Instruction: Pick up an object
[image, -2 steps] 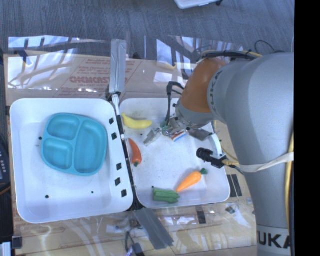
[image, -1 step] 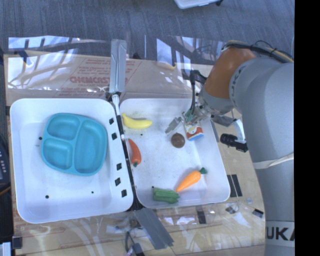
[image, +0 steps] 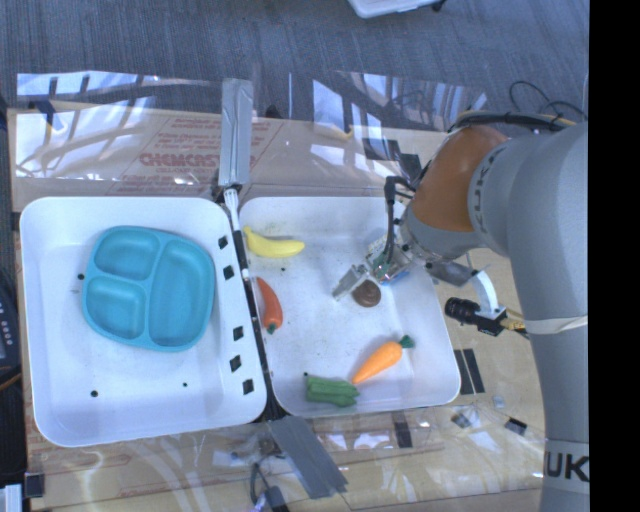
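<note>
Two shallow white plastic bins sit side by side on the surface, their rounded rims meeting at a row of black clips. The left bin (image: 60, 400) holds one item: a turquoise divided plate (image: 150, 287) with three compartments, smooth and glossy, rounded at the corners.

The right bin (image: 435, 385) holds five small items, all looking like moulded plastic toy food. One yellow banana (image: 273, 244), curved and slim, lies at the far left of the bin. One red-orange chili pepper (image: 268, 304), tapered and smooth, lies against the left wall below the banana. One green piece (image: 331, 390), oblong and ridged like a pickle or cucumber, lies near the front rim. One orange carrot (image: 379, 361), cone-shaped with a small green top, lies just right of the green piece, tilted. One small brown rounded object (image: 367, 294), dull and pebble-like, rests near the middle of the bin.

The single grey arm, with its orange band, reaches in from the right, and its tool (image: 362, 281) hangs low over the middle of the right bin, directly beside the brown object. One metal finger (image: 347, 283) juts out to the left of it. Whether the tool is released or clenched on the brown object I cannot tell at this angle.
</note>
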